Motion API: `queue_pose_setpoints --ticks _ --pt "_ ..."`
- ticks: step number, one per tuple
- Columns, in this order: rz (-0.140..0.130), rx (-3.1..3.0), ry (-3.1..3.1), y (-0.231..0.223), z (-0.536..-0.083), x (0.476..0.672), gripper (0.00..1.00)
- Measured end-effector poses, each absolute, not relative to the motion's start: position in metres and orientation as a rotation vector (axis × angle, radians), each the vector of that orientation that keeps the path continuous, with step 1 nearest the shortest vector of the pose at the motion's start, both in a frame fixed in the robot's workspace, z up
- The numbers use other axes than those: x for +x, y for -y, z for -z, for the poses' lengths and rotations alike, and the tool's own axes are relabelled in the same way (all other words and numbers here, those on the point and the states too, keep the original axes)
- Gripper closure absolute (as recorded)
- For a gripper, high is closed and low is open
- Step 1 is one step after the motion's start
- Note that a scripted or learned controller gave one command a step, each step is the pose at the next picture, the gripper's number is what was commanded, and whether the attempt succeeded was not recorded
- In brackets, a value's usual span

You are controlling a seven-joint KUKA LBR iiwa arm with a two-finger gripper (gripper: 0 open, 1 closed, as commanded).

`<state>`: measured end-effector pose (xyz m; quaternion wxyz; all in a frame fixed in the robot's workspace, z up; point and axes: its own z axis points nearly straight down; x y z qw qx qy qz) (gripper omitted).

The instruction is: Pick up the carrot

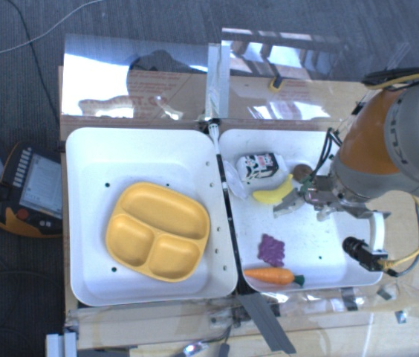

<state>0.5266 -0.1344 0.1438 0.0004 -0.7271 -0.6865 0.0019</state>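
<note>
1. The orange carrot with a green stalk end (269,276) lies on its side along the near edge of the right shallow white bin (321,248), its stalk end pointing right
2. The grey arm with the orange band (384,143) reaches in from the right, and its end effector (291,199) sits low over the middle of the right bin, well apart from the carrot
3. The end effector's tips are just beside a yellow banana-shaped toy (273,194); how far it is open and whether it has hold of anything cannot be made out
4. A small black-and-white carton (258,166) lies behind the banana toy, touching or nearly touching it
5. A purple knobbly grape-like toy (272,249) rests between the banana toy and the carrot
6. The left shallow white bin (91,199) holds a yellow plastic tray with three compartments (157,231)
</note>
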Motion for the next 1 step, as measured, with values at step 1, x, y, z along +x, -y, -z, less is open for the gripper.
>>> queue_pose_setpoints --ticks 1 --pt "-0.008 -2.289 2.151 0.1419 -0.1168 0.5322 0.00"
